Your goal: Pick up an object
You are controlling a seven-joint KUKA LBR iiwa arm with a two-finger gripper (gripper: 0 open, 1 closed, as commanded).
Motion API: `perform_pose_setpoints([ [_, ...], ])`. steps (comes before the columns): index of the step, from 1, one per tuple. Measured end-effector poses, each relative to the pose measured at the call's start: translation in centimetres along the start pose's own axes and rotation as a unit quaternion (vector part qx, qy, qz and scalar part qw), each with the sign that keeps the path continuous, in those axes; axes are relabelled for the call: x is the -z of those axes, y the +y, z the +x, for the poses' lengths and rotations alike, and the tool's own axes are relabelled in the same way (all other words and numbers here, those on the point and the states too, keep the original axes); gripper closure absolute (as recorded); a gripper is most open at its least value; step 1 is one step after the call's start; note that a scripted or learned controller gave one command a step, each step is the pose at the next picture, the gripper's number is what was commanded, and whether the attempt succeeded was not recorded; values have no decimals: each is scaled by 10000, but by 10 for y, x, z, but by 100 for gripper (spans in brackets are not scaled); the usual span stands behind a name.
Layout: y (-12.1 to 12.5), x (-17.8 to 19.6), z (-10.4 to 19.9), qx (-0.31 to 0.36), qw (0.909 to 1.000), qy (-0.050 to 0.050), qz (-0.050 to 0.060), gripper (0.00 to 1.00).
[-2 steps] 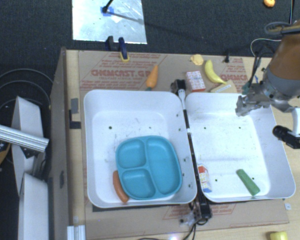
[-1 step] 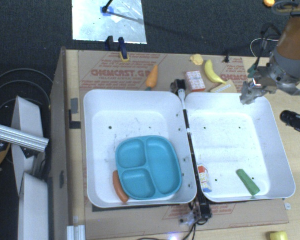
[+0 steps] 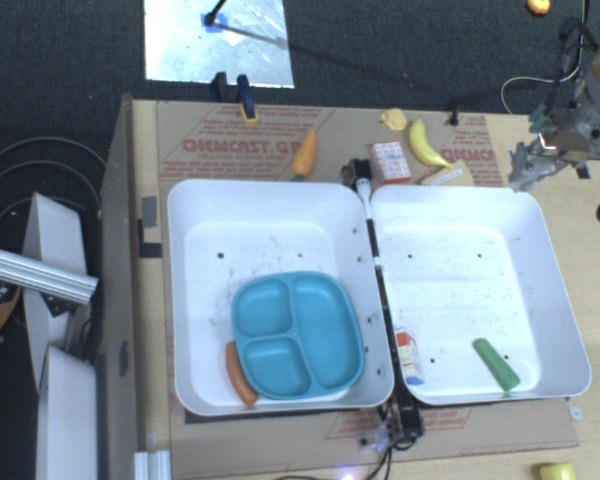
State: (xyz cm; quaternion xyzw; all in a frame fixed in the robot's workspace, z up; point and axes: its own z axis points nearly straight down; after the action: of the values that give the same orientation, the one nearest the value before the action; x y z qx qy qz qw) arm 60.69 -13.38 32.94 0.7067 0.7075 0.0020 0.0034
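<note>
Dark carpet floor (image 3: 60,48) all around, with a shiny sheet (image 3: 220,28) lying far off to the left of the gripper (image 3: 528,171) and a tiny orange ball (image 3: 538,4) beyond it. Under everything, a brown cardboard sheet (image 3: 230,138) with red letters. On that cardboard, two white bins side by side: the right bin (image 3: 552,268) with its far corner just beside the gripper, the left bin (image 3: 180,268) well apart from it. Gripper hanging over the cardboard at that far corner; open or shut, cannot tell. Left of the gripper, outside the bins, a yellow banana (image 3: 423,144), a little box (image 3: 391,162) and an orange carrot (image 3: 304,154). In the right bin, well apart from the gripper and close to the front wall, a short green stick (image 3: 496,364), smooth, lying flat and slanted. At the same bin's front left corner, a small white bottle (image 3: 408,356) with red on it. In the left bin, a blue tray (image 3: 298,333) with three parts, and an orange sausage (image 3: 240,373) touching its left edge.
</note>
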Motion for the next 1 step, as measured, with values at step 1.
perform_pose_setpoints([
  [1,17,4,-14,-4,10000,-4,10,100],
])
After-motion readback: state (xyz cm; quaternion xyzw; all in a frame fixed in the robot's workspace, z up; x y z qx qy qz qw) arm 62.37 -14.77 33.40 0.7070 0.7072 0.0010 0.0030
